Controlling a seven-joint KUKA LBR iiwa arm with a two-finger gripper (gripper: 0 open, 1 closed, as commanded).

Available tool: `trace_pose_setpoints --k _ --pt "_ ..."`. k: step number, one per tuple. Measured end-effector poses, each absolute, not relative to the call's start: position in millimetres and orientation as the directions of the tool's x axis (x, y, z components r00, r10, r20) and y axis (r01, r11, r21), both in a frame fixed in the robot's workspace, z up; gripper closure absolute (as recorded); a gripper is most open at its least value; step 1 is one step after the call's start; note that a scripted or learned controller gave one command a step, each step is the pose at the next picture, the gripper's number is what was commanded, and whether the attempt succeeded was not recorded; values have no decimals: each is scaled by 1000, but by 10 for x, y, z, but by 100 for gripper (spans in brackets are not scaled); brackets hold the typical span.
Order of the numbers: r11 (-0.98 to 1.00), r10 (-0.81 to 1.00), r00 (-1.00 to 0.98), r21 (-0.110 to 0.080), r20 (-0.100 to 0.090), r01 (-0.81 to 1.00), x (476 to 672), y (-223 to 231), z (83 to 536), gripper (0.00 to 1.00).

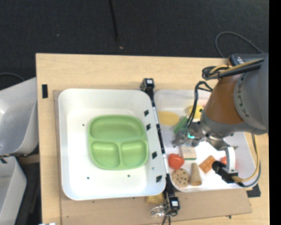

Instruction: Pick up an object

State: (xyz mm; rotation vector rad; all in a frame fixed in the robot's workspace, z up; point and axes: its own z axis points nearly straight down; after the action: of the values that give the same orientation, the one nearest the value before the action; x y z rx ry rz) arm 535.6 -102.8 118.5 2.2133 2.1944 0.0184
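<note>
1. So, from my seat the arm reaches in from three o'clock and is bent low over the right bin, its orange-banded wrist covering the bin's upper middle.

2. The gripper sits down among the toys at the bin's nine o'clock side. It is too small and cluttered for me to tell its state, and I see nothing plainly in its hold.

3. The candidates all lie in that bin: a green piece just at the gripper's eleven o'clock, a yellow piece beyond it, a checked waffle at six o'clock, a red tomato-like piece at seven, then a cookie, a cone and an orange cracker toward the lower rim.

4. The left bin carries a green divided plate.

5. My read: the approach and descent look done. The grasp is unconfirmed, and the lift is still to come. Nothing is raised clear of the bin floor that I can make out.
</note>
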Motion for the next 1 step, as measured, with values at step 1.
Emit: trace_pose_setpoints --k 1 --pt "5 1000 -5 11 -1 1000 5574 -827 2068 0"
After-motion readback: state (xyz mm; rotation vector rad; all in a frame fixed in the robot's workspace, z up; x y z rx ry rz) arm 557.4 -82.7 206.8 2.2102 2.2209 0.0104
